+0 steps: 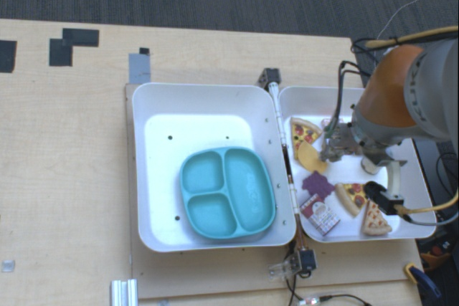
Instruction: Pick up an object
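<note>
Toys lay crowded in the right-hand shallow white bin (423, 226), and any of them could serve the task. Nearest the end effector (332, 148) was a yellow rounded plastic toy piece (310, 157), lying just to the lower left of it in the frame, close enough that contact could not be ruled out. Its long axis seemed to run from upper left to lower right, though part of it was hidden. Above it, toward the bin's upper left corner, lay a toy pizza slice with red spots (305, 131). Below it sat a flat dark purple toy shape (318, 185), then a small red and white printed box (320, 214) at the bin's lower left. Two more toy pizza wedges (353, 197) and (375, 220) lay toward the lower right.

The end effector hung low over the upper middle of that bin, dark and tangled with cabling; whether its fingers were wide or narrow could not be told, and nothing was visibly between them. The grey arm with its orange band (391, 86) came in from the right edge of the frame. I judged that a short shift down and left would centre it on the yellow piece.

In the left-hand white bin (154, 111) rested a light blue three-compartment plastic tray (228, 193), well apart from the arm. Both bins stood on the pale wooden surface (64, 175).
</note>
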Robot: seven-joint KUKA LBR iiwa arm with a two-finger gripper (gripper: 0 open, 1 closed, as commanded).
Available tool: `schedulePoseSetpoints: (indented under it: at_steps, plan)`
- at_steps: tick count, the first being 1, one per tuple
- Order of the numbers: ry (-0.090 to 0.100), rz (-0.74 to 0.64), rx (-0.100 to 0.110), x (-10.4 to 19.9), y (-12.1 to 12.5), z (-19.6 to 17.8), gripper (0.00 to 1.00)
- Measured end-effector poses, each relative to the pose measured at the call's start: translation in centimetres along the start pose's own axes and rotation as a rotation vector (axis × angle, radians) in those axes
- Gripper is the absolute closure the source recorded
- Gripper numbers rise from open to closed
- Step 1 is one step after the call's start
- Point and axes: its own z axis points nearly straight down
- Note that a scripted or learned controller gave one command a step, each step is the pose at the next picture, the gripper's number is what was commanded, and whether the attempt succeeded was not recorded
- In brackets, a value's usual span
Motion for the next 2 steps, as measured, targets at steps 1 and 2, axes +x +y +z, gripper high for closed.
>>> schedulePoseSetpoints:
  at_steps: [1, 2]
  plan:
    - [0.000, 0.000, 0.001, 0.0, 0.0, 0.0, 0.00]
    - [0.001, -0.001, -0.002, 0.1, 0.1, -1.1, 1.00]
